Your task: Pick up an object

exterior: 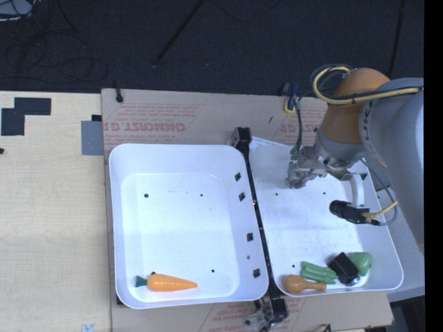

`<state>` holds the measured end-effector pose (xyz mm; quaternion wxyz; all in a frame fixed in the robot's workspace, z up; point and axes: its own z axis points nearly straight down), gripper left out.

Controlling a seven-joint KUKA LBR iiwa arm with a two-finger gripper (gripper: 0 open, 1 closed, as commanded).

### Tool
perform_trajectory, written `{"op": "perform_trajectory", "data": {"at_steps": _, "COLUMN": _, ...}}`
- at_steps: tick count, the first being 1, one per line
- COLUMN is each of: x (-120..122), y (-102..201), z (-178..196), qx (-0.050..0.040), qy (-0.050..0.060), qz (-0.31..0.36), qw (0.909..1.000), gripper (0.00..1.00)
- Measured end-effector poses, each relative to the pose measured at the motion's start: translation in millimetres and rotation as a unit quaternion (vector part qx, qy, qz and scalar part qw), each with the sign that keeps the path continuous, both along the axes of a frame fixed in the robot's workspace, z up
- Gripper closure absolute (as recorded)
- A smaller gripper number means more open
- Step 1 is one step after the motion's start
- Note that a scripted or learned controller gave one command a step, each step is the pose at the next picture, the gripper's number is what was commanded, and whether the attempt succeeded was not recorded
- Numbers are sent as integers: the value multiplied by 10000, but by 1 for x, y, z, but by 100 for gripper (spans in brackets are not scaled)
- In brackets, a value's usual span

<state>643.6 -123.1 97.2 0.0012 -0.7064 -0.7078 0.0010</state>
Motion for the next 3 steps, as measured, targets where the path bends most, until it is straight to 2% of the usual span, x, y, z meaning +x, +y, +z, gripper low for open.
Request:
{"op": "perform_trajectory", "data": {"at_steps": 1, "x": 3, "y": 62, "z": 174, "qx": 3, "qy": -82, "qz": 24, "qw": 10000, "gripper": 100}}
{"op": "perform_trajectory", "data": {"at_steps": 2, "x": 0, "y": 48, "z": 166, "qx": -6, "qy": -9, "qz": -15, "qw": 10000, "gripper": 100}}
{"op": "perform_trajectory", "data": {"at_steps": 3, "x": 1, "y": 38, "z": 205, "qx": -5, "qy": -25, "qz": -16, "qw": 10000, "gripper": 100}}
